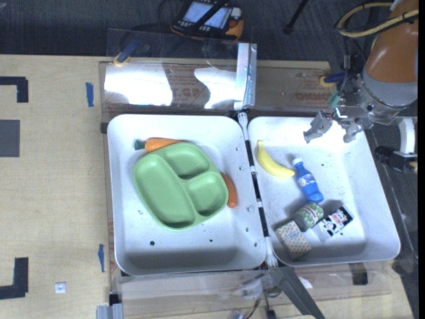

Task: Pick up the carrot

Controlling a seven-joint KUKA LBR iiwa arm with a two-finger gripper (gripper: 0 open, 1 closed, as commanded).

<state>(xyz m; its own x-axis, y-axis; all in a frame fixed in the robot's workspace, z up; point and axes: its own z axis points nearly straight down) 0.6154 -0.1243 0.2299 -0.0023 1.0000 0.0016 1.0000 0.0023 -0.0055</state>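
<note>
An orange carrot [161, 144] with a green top lies in the left bin [123, 178], at the far edge of a green divided plate [180, 185] that partly covers it. A second orange piece [230, 190] pokes out from under the plate's right edge. My gripper [334, 128] hangs over the far part of the right bin [378, 198], well to the right of the carrot. Its two fingers are spread apart with nothing between them.
In the right bin lie a yellow banana [273, 163], a blue bottle [307, 182], a small green can [309, 215], a black-and-white carton [335, 222] and a patterned packet [293, 237]. A clear plastic wall [172, 78] stands behind the left bin.
</note>
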